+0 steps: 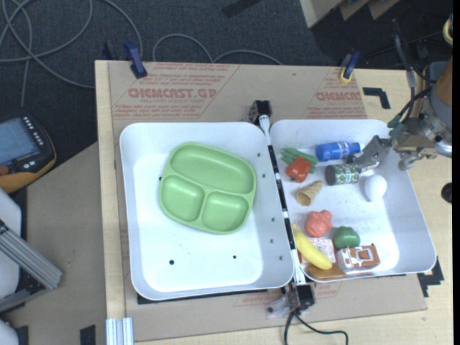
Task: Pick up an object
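Gripper (374,152) position: over the upper part of the right bin (420,221), reaching in from the bin's right side. Whether its grip is released or clenched cannot be told; nothing is seen held in it.

Nearest candidate object: a dark bottle (343,174) lying on its side, touching or just beside the gripper tip on the side toward the divider between the bins. Long axis: roughly across the bin, from divider side to outer wall, tilted slightly upward toward the gripper. The end nearer the gripper carries the lighter label; which end is the cap cannot be resolved.

Other objects, all placed relative to the dark bottle:
- Blue bottle (337,150): just above, lying nearly parallel to it.
- White egg (374,187): just below and toward the outer wall, near the gripper.
- Red pepper (299,167): toward the divider.
- Cone (310,191): below, toward the divider.
- Tomato (319,223), green pepper (346,236), banana (313,247) and small box (359,257): well below, clustered at the bin's near end.

Assessment: the dark bottle lies closest, so a short descent toward the divider side should reach it. A grasp across its short axis appears most practical. The blue bottle and white egg crowd either side, so contact with them is a risk.
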Tool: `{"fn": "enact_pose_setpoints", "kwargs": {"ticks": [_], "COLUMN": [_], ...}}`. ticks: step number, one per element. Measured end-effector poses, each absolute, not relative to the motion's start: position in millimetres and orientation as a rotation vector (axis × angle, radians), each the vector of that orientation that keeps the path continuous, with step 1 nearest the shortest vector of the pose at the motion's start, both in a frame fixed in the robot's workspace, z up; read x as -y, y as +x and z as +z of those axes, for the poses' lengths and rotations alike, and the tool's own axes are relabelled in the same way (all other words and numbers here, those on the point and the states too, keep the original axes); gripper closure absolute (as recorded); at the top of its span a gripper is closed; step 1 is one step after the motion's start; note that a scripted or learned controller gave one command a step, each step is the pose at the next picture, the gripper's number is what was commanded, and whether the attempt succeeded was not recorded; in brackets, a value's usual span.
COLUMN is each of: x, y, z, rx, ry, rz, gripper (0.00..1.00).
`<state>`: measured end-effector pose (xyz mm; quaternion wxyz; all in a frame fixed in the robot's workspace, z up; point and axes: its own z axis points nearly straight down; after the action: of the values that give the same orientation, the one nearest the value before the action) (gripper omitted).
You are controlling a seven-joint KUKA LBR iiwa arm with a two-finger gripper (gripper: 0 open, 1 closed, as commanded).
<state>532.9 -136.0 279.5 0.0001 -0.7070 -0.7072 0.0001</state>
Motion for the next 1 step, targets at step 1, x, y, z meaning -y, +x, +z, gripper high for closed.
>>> {"fn": "enact_pose_setpoints", "kwargs": {"ticks": [1], "x": [188.0], "y": [554.6], "z": [84.5], "rx": [2.221], "ry": [-2.223], "rz": [0.0], "gripper": [0.0]}}
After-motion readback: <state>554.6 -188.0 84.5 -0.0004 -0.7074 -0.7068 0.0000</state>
